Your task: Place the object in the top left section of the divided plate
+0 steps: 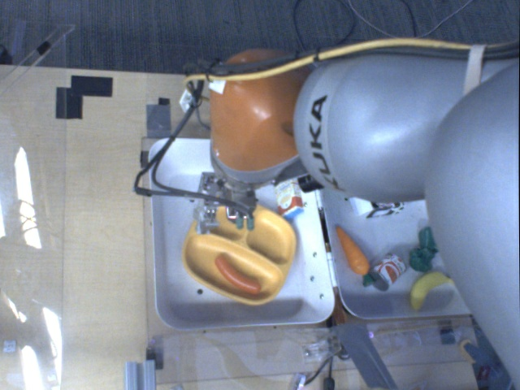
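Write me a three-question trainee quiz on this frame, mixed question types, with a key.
1. True or false: a sausage lies in the yellow divided plate.
2. Which bin holds the carrot? A. the left bin B. the right bin
3. Fill in: the gripper hangs over the plate's ____ edge.

Key: 1 true. 2 B; the carrot lies beside a banana. 3 top, as the camera sees it.
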Controlling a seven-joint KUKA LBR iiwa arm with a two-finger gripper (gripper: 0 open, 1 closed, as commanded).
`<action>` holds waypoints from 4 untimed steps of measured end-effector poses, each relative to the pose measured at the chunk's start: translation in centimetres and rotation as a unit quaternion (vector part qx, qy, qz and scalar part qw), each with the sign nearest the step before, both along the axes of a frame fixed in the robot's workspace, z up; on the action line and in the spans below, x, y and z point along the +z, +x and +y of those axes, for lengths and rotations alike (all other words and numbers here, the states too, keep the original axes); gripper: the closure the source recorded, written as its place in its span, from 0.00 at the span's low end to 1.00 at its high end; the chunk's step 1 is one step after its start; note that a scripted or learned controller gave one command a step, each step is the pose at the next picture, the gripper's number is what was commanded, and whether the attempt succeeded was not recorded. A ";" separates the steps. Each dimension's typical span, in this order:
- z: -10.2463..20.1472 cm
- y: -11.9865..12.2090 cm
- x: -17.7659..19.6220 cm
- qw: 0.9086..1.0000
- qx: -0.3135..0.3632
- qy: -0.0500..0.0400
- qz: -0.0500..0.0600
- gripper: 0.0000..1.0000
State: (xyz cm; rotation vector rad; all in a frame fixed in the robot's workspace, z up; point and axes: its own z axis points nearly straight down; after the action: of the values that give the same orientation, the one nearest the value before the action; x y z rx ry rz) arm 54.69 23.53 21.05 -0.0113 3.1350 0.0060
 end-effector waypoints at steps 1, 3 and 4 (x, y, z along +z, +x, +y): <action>0.0 -3.6 -7.1 0.994 0.107 -0.001 0.002 1.00; 0.3 6.7 -11.3 1.000 0.001 0.003 -0.004 1.00; 0.4 6.6 -11.4 1.000 0.001 0.004 -0.004 0.00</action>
State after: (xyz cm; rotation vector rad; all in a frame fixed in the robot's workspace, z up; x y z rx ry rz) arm 61.33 23.96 9.66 -0.0149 3.1279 0.0176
